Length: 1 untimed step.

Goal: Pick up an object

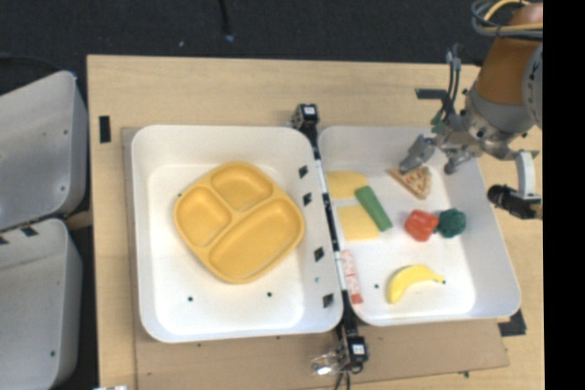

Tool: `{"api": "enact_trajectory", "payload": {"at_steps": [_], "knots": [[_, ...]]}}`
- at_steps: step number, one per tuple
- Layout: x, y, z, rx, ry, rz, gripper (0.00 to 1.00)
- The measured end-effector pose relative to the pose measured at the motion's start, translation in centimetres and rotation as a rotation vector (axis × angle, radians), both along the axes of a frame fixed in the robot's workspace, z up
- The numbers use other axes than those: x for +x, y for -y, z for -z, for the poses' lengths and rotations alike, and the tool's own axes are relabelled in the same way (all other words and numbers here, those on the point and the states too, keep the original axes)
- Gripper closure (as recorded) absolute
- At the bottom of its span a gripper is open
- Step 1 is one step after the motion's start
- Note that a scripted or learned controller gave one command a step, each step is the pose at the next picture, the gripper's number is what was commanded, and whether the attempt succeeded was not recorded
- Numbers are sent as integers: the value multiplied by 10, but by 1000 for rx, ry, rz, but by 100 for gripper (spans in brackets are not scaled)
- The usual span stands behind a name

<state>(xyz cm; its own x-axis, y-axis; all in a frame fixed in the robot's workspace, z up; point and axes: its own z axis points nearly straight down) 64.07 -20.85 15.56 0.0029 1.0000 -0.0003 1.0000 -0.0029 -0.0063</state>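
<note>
My gripper (435, 158) hangs over the far right part of the right bin (484, 288), its two fingers spread open with nothing between them. A small pizza slice (417, 182) lies on the bin floor just below the left finger (414, 156). Also in this bin are a yellow banana (413, 281) near the front, a red piece (420, 225) touching a dark green piece (451, 221), and a green bar (373, 207) lying across two yellow blocks (347, 186).
The left bin (155, 288) holds a yellow plate with three sections (239, 219). A black divider with clips (322, 215) runs between the bins. The arm's grey wrist and orange band (503, 78) stand above the right bin's far corner.
</note>
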Motion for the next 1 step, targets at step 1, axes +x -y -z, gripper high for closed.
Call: {"api": "enact_trajectory", "payload": {"at_steps": [1], "knots": [[-1, 0, 55, 0, 0, 2, 0]]}}
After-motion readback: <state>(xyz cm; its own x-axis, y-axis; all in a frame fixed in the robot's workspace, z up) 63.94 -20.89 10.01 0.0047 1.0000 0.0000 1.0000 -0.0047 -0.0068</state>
